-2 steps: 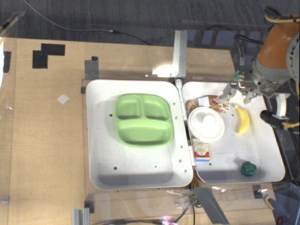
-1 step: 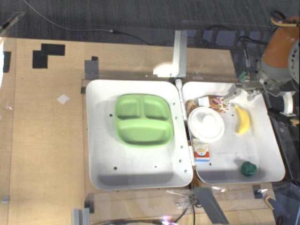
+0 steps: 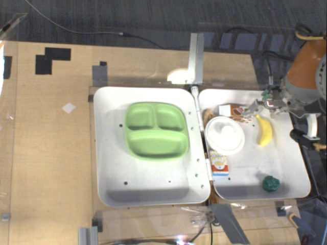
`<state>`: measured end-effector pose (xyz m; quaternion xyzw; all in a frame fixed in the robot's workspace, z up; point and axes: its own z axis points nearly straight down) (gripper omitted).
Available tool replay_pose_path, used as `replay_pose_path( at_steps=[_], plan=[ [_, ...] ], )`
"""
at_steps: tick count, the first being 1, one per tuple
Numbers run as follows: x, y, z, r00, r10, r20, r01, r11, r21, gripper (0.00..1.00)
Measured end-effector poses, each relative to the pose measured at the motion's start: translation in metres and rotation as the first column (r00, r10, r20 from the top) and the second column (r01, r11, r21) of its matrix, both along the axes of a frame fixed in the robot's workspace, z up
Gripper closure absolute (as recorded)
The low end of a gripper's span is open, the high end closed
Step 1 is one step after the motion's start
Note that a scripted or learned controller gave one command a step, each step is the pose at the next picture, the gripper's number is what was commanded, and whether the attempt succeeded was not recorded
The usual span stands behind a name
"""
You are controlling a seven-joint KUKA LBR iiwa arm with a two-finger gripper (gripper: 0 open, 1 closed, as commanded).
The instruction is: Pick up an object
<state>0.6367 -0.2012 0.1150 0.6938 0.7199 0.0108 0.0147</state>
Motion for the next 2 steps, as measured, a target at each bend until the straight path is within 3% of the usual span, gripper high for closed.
replay_pose_path(
  at_steps=[1,2],
  plan=[
    [-0.033,-0.004,-0.027,0.999,0.031,-0.028,-0.031,1.0,0.003,0.0],
    [-0.031,-0.004,-0.014,0.999,0.032,-0.021,-0.032,0.999,0.0,1.0]
  ],
)
